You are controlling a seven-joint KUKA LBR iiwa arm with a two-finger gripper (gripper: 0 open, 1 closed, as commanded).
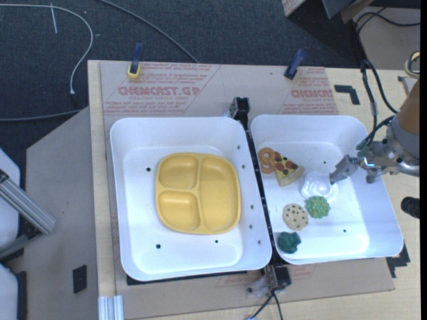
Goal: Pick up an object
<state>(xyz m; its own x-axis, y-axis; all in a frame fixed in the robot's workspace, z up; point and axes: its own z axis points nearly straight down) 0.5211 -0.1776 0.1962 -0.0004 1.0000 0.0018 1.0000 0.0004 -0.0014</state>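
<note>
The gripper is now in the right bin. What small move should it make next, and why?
Probably a short move down and toward the white object. The gripper sits just beside it in the right bin, with nothing seen between its fingers. That object is the nearest one; the green broccoli piece and the cookie lie further on.

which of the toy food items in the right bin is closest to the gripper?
The white piece, just left of the gripper; the green broccoli-like piece, cookie and pretzel lie farther.
</note>
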